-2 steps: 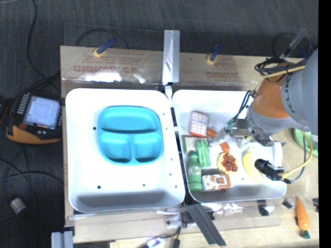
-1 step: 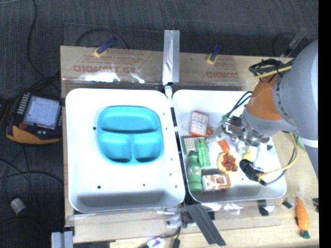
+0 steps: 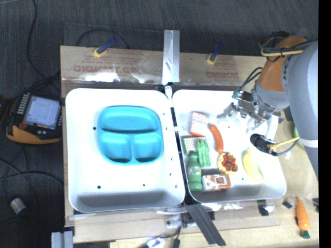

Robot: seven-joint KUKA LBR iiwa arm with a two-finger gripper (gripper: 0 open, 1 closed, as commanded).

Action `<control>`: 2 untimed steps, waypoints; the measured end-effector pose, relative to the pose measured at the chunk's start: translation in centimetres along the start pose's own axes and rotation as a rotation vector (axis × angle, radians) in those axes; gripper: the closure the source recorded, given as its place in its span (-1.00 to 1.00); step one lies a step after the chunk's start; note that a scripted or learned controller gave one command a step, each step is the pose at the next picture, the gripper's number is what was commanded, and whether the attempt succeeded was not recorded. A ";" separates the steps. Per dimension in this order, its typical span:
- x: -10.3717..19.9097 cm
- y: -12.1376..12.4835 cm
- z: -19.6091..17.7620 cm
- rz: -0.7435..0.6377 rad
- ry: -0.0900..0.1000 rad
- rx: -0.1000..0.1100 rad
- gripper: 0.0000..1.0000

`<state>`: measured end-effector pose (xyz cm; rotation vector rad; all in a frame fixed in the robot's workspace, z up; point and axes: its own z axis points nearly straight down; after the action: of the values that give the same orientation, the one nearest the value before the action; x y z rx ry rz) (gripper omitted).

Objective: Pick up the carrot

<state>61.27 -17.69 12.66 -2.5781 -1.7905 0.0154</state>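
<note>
The arm (image 3: 305, 87) runs off the right edge, so its base is cut away. The gripper (image 3: 235, 110) is small and cluttered with cables; its finger spacing cannot be read. Printing on the small cartons (image 3: 216, 181) is too fine to make out.

Slim orange carrot (image 3: 216, 137) — lying flat in the right bin

Tilted slightly off vertical, near the bin's middle.

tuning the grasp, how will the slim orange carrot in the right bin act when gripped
The slim orange carrot looks like a hard, smooth toy, so probably stiff, light and a bit slippery. Its rounded, tapered shape may roll or pivot on the right white bin floor if nudged.
</note>
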 end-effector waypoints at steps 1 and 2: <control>5.4 -1.1 2.2 -0.030 0.000 -0.007 -1.00; 1.1 -4.1 3.1 0.273 0.023 -0.030 -1.00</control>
<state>57.73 -15.25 9.60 -2.8094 -1.4284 -0.0408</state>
